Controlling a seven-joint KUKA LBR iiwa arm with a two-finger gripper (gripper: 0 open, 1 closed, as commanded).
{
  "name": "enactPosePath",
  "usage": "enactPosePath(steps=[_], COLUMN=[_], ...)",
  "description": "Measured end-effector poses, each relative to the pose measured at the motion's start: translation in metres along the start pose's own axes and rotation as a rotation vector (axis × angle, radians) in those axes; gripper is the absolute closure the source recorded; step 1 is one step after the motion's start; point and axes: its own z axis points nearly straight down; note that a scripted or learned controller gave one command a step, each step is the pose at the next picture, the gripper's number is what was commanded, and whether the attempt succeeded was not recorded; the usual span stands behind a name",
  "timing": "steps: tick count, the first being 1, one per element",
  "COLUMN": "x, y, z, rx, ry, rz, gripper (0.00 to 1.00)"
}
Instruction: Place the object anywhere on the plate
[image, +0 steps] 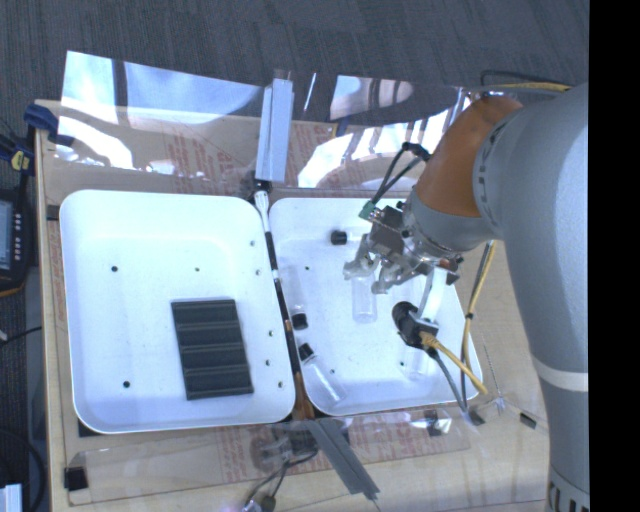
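Nearest the camera, a tan bench (150, 455) with faint red print carries a grey metal bracket (343, 458) along its front edge. Behind it the two white bins sit touching along one side.

In the left bin (120, 250), well to the left of the gripper and slightly nearer, the plate (212, 348) lies flat. It is a dark ribbed rectangle, with its long axis running near to far and leaning a little leftward at the far end.

In the right bin (370, 375), two small dark bits (298, 321) (305, 352) lie close to the shared wall, left of the gripper and nearer than it.

A pale translucent piece (364, 303) rests on the bin floor just on the near side of the gripper (368, 277). It is blurred. Its long axis seems to run near to far, and which end is which cannot be told. Whether the gripper is open, closed or touching this piece cannot be told.

A small black cap (339, 237) sits a little left of the gripper and farther back.

The grey arm (540, 250) with its orange band (465, 150) comes in from the right. Beyond the bins a metal bar (275, 125) and a glaring reflective sheet (160, 95) stand against dark grey carpet (300, 35).
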Motion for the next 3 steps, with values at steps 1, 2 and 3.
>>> enactPosePath(steps=[1, 2, 3], x=[0.079, 0.183, 0.272], y=[-0.007, -0.033, -0.04], z=[0.017, 0.017, 0.117], rx=[-0.003, -0.002, -0.002], ry=[-0.003, -0.002, -0.002], rz=[-0.01, 0.163, 0.299], gripper=[1.0, 1.0, 1.0])
